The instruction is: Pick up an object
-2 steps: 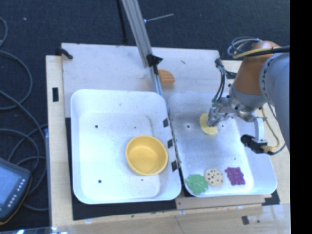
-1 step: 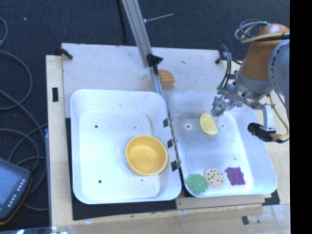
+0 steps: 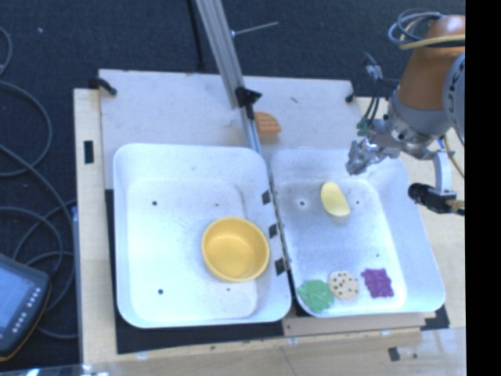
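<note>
Two shallow white bins side by side on a pale tabletop (image 3: pixel 172 104), both of matte plastic with rounded corners and faintly speckled floors. In the left bin (image 3: pixel 141 171), a round yellow bowl (image 3: pixel 235 248), smooth and glossy, upright near the bin's near right corner. In the right bin (image 3: pixel 407 249), a smooth pale yellow oval piece (image 3: pixel 335 199), rather lemon-like, on the floor toward the far edge. Along the same bin's near edge, three small flat pieces in a row: a green leafy shape (image 3: pixel 315 294) with a ruffled outline at the near left corner, just beside it a round beige biscuit shape (image 3: pixel 343 285) dotted with dark spots, then a purple knobbly cluster (image 3: pixel 378 282) like grapes.

Gripper (image 3: pixel 358 161) of dull grey metal above the right bin's far edge, apart from the yellow oval piece and further toward the tabletop's far edge. Jaws too small and blurred here: open or closed, impossible to say.

Behind the bins, near the tabletop's far edge, a rounded orange object (image 3: pixel 267 124) beside a slanting ribbed aluminium post (image 3: pixel 219 37).
</note>
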You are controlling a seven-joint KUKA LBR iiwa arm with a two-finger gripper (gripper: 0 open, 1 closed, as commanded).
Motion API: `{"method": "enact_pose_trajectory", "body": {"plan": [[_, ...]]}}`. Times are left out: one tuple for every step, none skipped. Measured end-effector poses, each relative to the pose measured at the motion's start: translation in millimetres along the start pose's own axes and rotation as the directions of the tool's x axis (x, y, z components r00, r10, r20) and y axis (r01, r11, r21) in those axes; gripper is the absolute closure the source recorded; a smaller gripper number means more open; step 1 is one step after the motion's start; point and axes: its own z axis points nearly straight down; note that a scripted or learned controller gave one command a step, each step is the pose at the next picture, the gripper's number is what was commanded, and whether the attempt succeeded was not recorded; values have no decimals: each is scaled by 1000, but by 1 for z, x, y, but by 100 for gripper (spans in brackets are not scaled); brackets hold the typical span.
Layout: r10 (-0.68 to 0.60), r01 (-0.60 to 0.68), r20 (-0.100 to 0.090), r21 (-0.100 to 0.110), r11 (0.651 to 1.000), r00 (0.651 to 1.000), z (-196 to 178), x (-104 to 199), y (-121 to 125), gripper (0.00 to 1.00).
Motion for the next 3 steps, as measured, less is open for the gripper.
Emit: {"method": "enact_pose_trajectory", "body": {"plan": [[-2, 2, -1, 3, 1000, 1000, -17, -1, 1, 100], [-1, 1, -1, 6, 1000, 1000, -9, 49, -1, 100], [-3, 3, -3, 5, 1000, 1000, -23, 103, -8, 100]]}}
